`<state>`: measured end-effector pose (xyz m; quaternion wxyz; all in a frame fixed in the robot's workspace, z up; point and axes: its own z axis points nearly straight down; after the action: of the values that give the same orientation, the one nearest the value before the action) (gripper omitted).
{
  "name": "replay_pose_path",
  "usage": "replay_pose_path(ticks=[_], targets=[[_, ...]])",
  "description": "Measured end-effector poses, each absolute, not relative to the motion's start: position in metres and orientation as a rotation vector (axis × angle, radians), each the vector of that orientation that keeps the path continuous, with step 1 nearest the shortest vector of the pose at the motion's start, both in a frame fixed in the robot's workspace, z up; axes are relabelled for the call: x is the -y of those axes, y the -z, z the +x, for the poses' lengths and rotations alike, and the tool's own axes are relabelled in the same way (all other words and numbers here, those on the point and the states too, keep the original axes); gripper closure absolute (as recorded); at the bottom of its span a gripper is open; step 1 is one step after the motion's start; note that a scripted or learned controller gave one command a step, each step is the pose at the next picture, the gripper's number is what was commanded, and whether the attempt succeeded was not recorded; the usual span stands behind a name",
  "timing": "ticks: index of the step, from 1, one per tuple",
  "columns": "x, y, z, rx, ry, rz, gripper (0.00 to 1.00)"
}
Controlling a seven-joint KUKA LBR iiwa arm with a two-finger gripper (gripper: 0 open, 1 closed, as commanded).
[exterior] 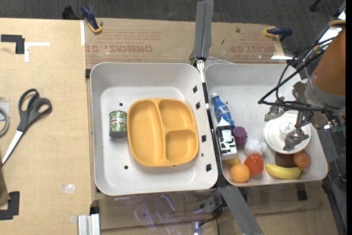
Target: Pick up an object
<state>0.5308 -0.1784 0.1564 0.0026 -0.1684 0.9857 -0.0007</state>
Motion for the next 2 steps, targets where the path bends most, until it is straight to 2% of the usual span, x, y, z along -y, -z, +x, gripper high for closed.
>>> replay_pose_path(ticks=[1, 2], targets=[[0.095, -0.092, 0.507, -3.063, 0.000, -0.682, 0.00], [0.094, -0.093, 0.548, -3.060, 0.001, -0.691, 0.00]])
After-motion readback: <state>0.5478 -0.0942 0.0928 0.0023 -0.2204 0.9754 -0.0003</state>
